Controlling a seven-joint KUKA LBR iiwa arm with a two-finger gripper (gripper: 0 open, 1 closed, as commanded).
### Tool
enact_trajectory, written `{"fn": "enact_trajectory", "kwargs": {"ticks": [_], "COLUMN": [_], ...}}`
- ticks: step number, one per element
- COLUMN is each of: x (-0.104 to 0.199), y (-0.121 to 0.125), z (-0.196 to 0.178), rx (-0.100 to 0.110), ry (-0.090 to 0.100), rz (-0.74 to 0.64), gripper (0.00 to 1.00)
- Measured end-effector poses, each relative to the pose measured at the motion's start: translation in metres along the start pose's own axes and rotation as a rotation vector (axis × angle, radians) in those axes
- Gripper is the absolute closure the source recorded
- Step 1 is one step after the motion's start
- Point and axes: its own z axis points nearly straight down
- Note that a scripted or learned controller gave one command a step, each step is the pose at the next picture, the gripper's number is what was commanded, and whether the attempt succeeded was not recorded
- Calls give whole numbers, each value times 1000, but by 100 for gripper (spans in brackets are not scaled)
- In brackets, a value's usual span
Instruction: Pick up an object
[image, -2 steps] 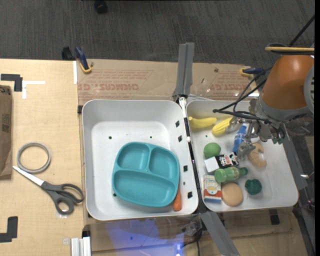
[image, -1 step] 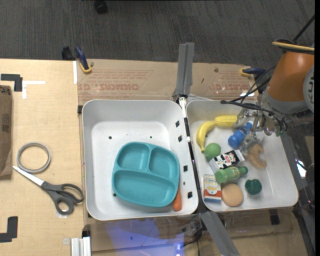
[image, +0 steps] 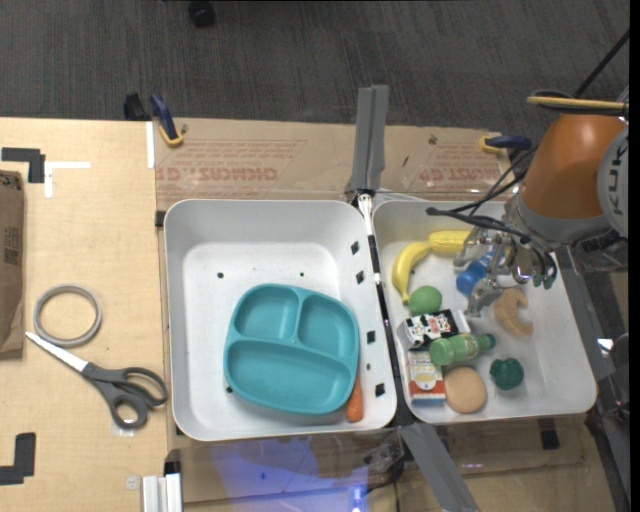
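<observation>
Across the worktop (image: 80, 220) sit two white bins. Left bin (image: 200, 250) carries a teal divided tray (image: 292, 348) and a carrot (image: 355, 404). Right bin (image: 560, 380) crowds a banana (image: 425, 255), green bottle (image: 460, 348), carton (image: 424, 378) and green ball (image: 425, 299). Poised over its upper middle, the end effector (image: 490, 275) looks mid-approach; whether it is apart or together, I cannot tell. Next comes a descent onto one item, clear of neighbours.

A robotics lab: a plywood bench (image: 80, 420) carries two white bins (image: 190, 330), black tape markers (image: 25, 160), clamps (image: 165, 120), scissors (image: 105, 380) and a tape roll (image: 67, 313).
</observation>
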Motion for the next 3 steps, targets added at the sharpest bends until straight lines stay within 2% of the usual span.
{"fn": "enact_trajectory", "kwargs": {"ticks": [1,2,3], "x": [-2,-2,71], "y": [1,1,-9], "z": [-11,-11,1], "rx": [1,1,0], "ry": [-6,-6,2], "rz": [-3,-2,43], "gripper": [100,0,0]}}
